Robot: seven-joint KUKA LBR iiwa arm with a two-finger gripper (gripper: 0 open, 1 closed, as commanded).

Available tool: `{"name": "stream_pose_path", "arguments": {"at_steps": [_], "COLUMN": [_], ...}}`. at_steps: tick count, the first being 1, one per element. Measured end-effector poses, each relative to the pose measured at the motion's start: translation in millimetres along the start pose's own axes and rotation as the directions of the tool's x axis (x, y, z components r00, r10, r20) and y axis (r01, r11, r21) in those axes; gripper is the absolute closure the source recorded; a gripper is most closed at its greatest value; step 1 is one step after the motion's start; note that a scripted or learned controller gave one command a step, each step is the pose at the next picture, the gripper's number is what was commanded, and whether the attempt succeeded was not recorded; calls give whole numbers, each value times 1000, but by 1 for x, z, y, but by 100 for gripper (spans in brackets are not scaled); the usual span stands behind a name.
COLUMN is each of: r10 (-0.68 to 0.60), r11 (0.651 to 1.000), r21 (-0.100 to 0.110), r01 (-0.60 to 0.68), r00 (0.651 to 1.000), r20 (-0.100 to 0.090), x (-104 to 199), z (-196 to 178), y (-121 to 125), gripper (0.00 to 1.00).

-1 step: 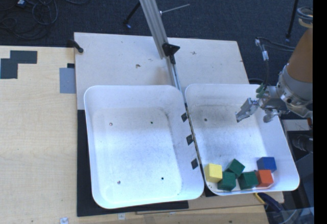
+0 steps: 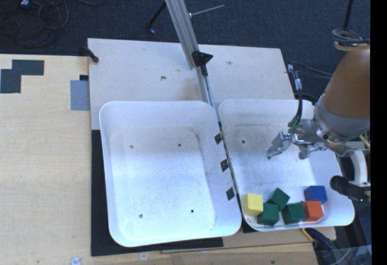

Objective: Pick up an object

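Blocks point(image 2: 284, 206) cluster at the lower right of the frame in the right bin point(image 2: 254, 118); above them the gripper point(image 2: 279, 146) hangs released, grasping nothing.

We noted both white bins point(image 2: 158, 114) smooth matt plastic, faintly speckled. Blocks point(image 2: 284, 205) at lower right looked matt, plain-coloured. Gripper point(image 2: 279, 146) showed bare shiny metal. Slanted rail point(image 2: 179, 16) at top centre ribbed, silvery metal. Bench point(image 2: 42, 161) at left pale wood grain.

right bin point(image 2: 260, 118): floor bare mid/far | blocks point(image 2: 284, 204) crowd near wall | left bin point(image 2: 121, 137): unobstructed
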State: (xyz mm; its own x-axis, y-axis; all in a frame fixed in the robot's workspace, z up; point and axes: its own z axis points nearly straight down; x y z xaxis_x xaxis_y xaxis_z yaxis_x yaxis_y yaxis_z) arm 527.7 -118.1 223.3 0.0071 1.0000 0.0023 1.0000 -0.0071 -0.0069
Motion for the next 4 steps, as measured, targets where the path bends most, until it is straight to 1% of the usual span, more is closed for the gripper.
{"name": "stream_pose_path", "arguments": {"at_steps": [1,2,3,4], "r10": [3,-4,-4,-7], "r11": [1000,1000,1000,1000], "r21": [1,-5,-2,-14], "r01": [-3,4,4,7], "r00": [1000,1000,1000,1000], "r20": [0,4,0,5], "x": [11,-38,-20,-60], "z": [43,43,61,-153], "y": [-1,5,-14,-20], "gripper": [0,0,0,0]}}
